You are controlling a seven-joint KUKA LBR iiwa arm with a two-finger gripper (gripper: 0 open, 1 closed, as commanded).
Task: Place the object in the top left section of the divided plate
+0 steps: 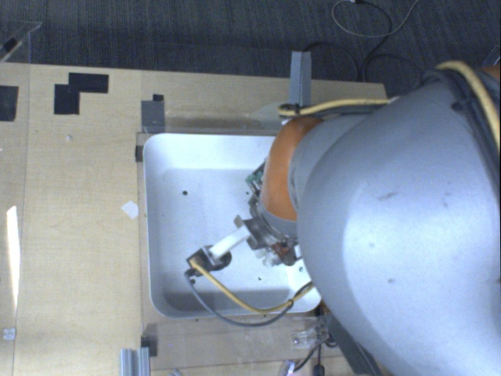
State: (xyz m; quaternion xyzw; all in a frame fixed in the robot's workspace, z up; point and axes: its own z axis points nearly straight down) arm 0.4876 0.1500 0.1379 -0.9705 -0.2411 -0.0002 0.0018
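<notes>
The grey arm (391, 210), nearest my camera, reached in from 3 o'clock. Below its orange band (282, 163), the claw (270, 249) hung low inside the white bin (180, 178), toward the bin's 4 o'clock side. I could not tell how wide it stood or whether it held anything, nor where the object lay. Farther off, at 11 o'clock, black marks (78, 92) sat on the worktop (70, 210).
</notes>
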